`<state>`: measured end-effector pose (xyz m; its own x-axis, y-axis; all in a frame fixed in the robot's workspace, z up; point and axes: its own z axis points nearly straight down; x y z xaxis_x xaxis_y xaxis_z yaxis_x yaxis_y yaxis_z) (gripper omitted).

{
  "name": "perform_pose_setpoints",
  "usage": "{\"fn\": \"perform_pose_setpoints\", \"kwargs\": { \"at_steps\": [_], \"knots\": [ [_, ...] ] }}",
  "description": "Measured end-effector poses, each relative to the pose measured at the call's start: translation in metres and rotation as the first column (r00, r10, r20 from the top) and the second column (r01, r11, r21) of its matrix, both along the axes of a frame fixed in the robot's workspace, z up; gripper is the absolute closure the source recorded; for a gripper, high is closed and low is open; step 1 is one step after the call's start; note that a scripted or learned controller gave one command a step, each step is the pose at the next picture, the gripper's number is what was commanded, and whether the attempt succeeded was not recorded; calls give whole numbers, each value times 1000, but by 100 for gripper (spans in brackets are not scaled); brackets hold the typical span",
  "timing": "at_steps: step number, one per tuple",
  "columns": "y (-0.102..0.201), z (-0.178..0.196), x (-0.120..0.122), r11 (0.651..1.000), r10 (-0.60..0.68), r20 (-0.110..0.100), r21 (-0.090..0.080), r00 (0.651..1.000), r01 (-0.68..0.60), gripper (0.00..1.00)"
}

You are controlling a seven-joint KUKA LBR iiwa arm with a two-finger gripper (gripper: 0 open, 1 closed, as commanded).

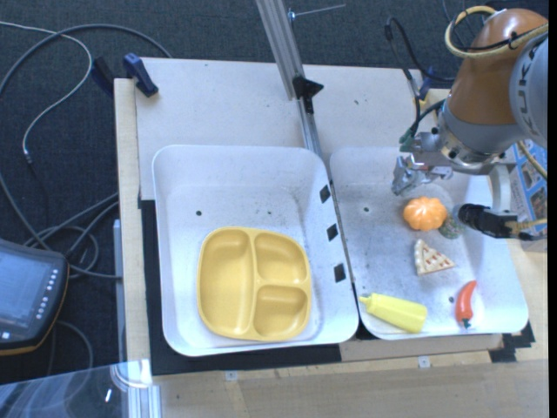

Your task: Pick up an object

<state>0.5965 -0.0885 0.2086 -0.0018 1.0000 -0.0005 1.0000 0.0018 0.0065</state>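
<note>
The right bin point(374, 233) holds an orange fruit point(425, 214), a pizza slice point(432, 259), a red chili pepper point(466, 301) and a yellow corn-like piece point(394, 312). My gripper point(409, 174) hangs over the bin's far part, just up and left of the orange. Nothing shows between its tips. The grey arm with its orange band reaches in from the upper right.
In the left bin point(174, 190) lies a yellow divided plate point(255, 282). A metal pole point(283, 37) slants up between the bins. A small dark round object point(451, 228) sits right of the orange. A black cylinder point(484, 219) sticks out by the arm.
</note>
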Motion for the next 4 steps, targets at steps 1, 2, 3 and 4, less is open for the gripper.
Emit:
{"fn": "perform_pose_setpoints", "kwargs": {
  "at_steps": [1, 2, 3, 4],
  "knots": [
    [0, 18, 1, 1000, 0, -3, 0, 1000, 0, 100],
    [54, 29, -17, 1000, 5, -8, 4, 1000, -5, 100],
    [104, 38, -40, 1000, 5, -9, 4, 1000, -5, 100],
    [146, 34, -56, 1000, 4, -10, 3, 1000, -4, 100]
  ]
}}
